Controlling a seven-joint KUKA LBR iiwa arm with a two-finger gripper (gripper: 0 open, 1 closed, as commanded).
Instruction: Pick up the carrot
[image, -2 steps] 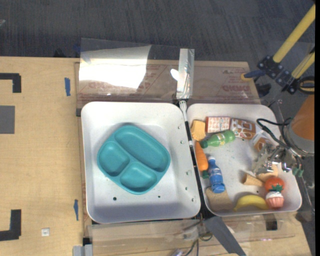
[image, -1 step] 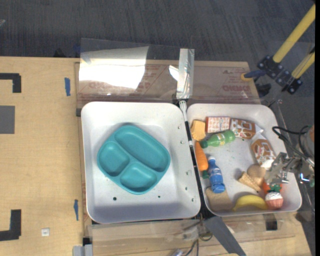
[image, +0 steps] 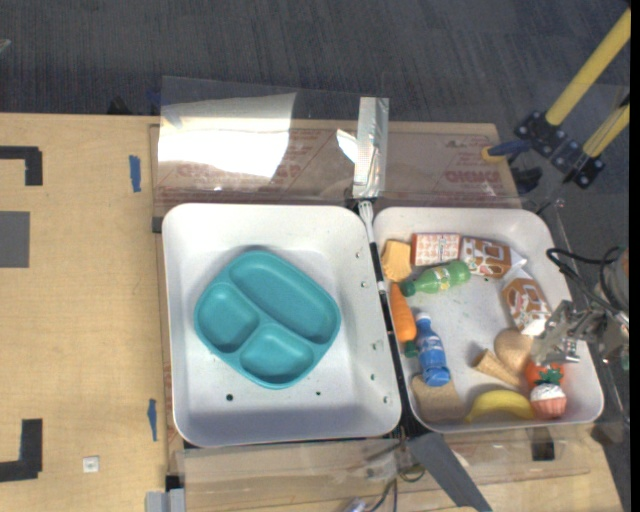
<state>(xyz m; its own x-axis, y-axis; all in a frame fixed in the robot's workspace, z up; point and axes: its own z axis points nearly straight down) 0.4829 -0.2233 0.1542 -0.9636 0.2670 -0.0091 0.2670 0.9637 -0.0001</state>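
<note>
So the carrot (image: 403, 314) is lying along the left wall of the right bin (image: 478, 217), just under the yellow cheese wedge (image: 396, 260) and right beside the blue bottle (image: 431, 352). The gripper (image: 556, 340) is way over at the right side of that same bin, well apart from the carrot, hanging near the ice cream cone (image: 503, 357) and the tomato (image: 546, 376), with the whole pile of toy food between them. Can't tell what the business end is doing, honestly, it's just a tangle of metal from this angle.

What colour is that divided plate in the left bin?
Teal, or blue-green: the divided plate shows plainly in the camera view.
</note>
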